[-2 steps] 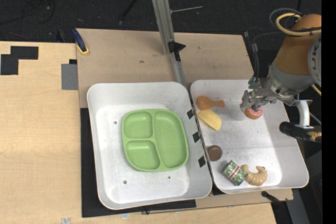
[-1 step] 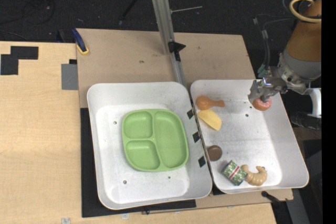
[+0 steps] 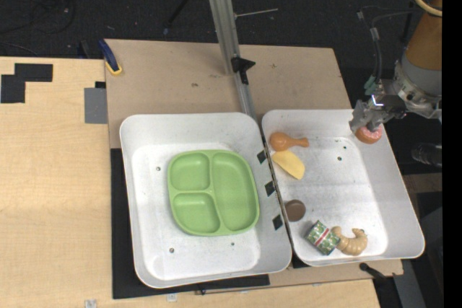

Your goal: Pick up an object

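Arm: grey w/ orange band (image 3: 426, 29), comes in from right, wrist over far-right corner of right bin.
Gripper (image 3: 368, 128): low at right bin's far-right rim; jaws closed on a small pink/red ring-shaped thing.
Ring (image 3: 369, 133): seen just under the fingertips, at far-right corner of right bin, by the rim; can't tell if lifted or touching the floor.
Right bin (image 3: 361, 184): white, shallow; holds the loose items.
Drumstick (image 3: 287, 142): orange-brown, far-left part of right bin, lying flat.
Yellow wedge (image 3: 289, 164): just near of drumstick, close but can't tell if touching.
Brown disc (image 3: 294, 210): left side of right bin, nearer the cam, apart from the wedge.
Green box (image 3: 320, 236): near edge of right bin, tilted.
Tan piece (image 3: 351, 242): curved, just right of green box, touching or nearly.
Left bin (image 3: 144, 148): white, abuts right bin; black clips along the shared edge.
Green plate (image 3: 213, 192): 3 compartments, centre of left bin, flat.
Bench (image 3: 180, 76): brown board under both bins.
Post (image 3: 225, 25): metal, upright, far of the bins, b/w them.
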Controlling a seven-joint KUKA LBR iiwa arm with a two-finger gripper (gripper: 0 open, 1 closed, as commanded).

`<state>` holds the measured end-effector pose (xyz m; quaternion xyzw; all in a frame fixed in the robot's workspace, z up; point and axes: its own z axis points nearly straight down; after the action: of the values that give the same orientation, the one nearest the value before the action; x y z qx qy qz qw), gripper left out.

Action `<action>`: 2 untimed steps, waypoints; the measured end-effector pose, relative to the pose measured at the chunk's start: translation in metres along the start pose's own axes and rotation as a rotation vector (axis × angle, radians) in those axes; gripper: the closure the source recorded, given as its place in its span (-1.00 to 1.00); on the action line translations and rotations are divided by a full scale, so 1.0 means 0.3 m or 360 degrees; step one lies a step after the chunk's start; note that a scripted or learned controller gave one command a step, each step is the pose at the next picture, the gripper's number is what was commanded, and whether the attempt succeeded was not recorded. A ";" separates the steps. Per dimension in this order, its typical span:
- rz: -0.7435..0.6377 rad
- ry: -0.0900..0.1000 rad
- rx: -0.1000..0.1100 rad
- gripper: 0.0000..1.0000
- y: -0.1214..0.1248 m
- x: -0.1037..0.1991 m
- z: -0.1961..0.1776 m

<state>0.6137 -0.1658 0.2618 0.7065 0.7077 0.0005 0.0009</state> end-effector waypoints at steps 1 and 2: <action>-0.0005 0.0004 0.0011 1.00 -0.024 0.189 0.052; -0.0004 0.0004 0.0011 1.00 -0.043 0.389 0.091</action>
<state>0.6005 -0.0492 0.2345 0.7056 0.7086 -0.0011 -0.0023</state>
